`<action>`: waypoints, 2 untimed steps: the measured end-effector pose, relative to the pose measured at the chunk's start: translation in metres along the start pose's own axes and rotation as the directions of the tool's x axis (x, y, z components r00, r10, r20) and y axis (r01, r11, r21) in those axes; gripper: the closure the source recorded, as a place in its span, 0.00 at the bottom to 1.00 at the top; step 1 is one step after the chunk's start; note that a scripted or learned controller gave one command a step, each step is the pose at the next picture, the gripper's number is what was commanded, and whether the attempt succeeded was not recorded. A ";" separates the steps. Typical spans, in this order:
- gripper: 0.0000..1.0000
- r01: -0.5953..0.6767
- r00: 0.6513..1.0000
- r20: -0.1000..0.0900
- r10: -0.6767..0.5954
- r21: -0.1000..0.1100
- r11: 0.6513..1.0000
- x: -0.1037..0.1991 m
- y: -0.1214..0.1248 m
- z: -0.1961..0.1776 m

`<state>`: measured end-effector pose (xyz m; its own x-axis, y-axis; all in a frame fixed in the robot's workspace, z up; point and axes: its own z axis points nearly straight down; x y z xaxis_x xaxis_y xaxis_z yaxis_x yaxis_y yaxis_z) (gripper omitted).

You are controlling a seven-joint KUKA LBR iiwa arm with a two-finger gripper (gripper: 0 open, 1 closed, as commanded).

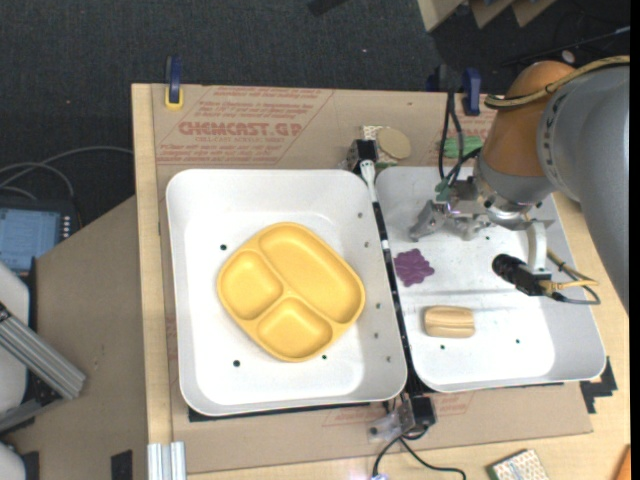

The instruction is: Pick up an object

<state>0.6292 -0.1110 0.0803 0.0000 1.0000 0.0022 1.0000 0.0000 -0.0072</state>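
The claw (455, 218) hung spread open and empty over the far end of the right bin (570, 358), so the pick was at the approach stage. Next it needed to descend onto a target: the purple, lumpy toy (411, 266) lay nearest, just in front of it, the tan bread roll (448, 322) lying farther forward.

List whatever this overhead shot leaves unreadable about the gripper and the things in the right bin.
- Gripper: small and dark in the camera view, against the wrist; open or shut is unclear.
- Purple object: too small and flat-looking to identify.
- Tan object: a rounded block; its material is unclear.
- Right bin: its far right corner is covered by the arm.
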 end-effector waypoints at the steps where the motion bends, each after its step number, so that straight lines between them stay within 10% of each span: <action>1: 0.00 -0.006 1.000 0.005 0.006 -0.005 1.000 -0.072 -0.020 -0.005; 2: 0.00 -0.004 1.000 0.001 0.004 -0.004 1.000 -0.101 -0.050 -0.004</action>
<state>0.5795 -0.2123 0.0848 0.0038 1.0000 0.0010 1.0000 -0.0038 -0.0029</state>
